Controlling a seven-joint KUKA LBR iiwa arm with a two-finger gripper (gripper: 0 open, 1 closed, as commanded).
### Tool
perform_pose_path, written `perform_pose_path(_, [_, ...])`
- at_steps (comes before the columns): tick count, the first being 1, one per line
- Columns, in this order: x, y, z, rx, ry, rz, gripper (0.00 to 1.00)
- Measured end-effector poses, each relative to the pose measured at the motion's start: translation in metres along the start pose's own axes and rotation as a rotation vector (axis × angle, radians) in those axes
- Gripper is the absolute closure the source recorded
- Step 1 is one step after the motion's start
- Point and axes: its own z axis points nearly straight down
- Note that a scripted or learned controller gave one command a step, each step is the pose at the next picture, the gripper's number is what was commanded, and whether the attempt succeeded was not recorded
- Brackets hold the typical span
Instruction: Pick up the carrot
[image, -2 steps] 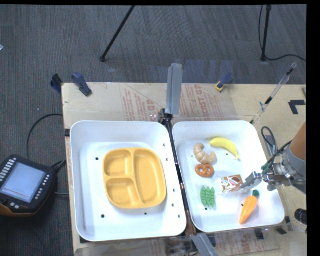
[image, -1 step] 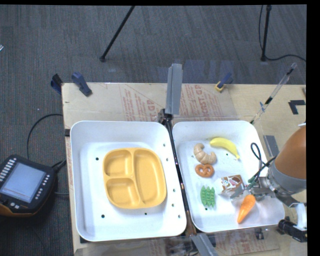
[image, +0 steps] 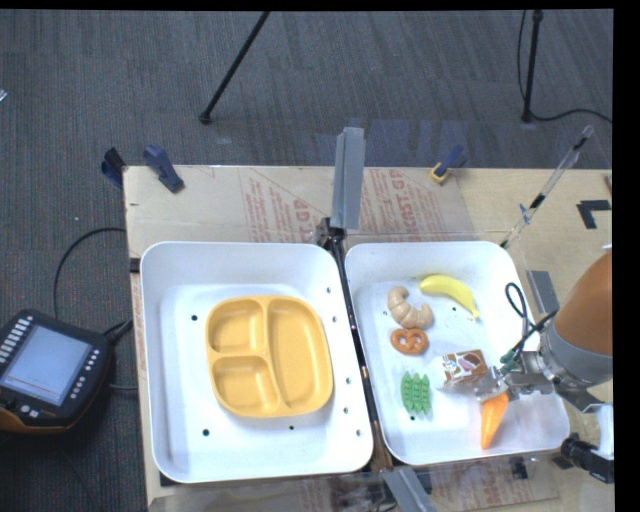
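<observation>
- The claw (image: 497, 391) is seen low in the right bin (image: 455, 252); its fingers are closed on the carrot's (image: 490, 420) top end.
- The carrot hangs just below it.
- A brown snack packet (image: 464, 369) lies just left.
- A yellow divided plate (image: 269, 356) sits far left.

dark grey carpet (image: 120, 70), tripod legs (image: 235, 65)

carrot (image: 490, 421) — orange, tapered, lying in the right bin's near-right corner area. long axis runs roughly toward the near edge, narrow tip pointing nearward — top end up by the far side.
</observation>
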Motion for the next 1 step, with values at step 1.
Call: perform_pose_path(1, [0.033,0.013,-0.0777,-0.008,-0.004,0.365,1.0])
